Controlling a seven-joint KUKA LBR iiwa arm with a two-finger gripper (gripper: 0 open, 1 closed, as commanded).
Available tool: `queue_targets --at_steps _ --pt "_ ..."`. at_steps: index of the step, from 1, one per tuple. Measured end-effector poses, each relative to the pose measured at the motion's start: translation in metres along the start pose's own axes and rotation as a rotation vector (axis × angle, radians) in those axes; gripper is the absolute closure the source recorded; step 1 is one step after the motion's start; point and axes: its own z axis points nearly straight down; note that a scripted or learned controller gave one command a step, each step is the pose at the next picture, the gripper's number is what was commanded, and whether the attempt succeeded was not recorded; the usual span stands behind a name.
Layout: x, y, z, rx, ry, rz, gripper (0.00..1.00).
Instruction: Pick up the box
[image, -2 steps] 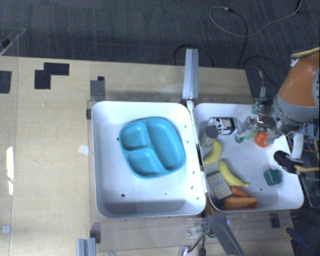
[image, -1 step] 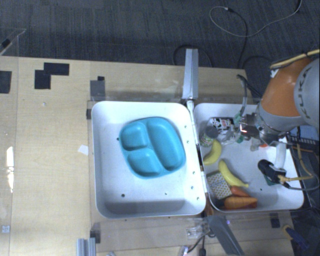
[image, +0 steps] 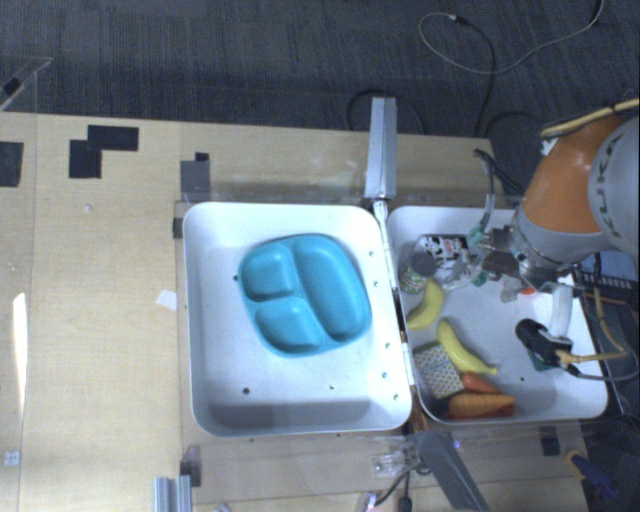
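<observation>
left bin (image: 200, 330): holds a blue divided tray (image: 303, 292), open floor all around it
right bin (image: 590, 400): crowded on its left side, bare floor at lower right
arm (image: 570, 195): over the right bin's upper right
box (image: 441, 245): small, light with dark print, by the top wall; long axis roughly left-right
bananas (image: 462, 350): two, just below the box
gripper (image: 478, 262): touching the box's right end; can't tell finger state

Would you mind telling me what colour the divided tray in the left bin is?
The divided tray is bright blue, seen plainly in the camera view against the white left bin.
</observation>
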Motion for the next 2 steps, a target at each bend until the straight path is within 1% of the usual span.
queue_targets --at_steps 1,2 --pt "-0.0855 0.0705 0.0321 -0.001 -0.001 0.074 0.00" --pt "-0.0838 0.0726 0.0226 -0.003 -0.002 0.065 1.00"
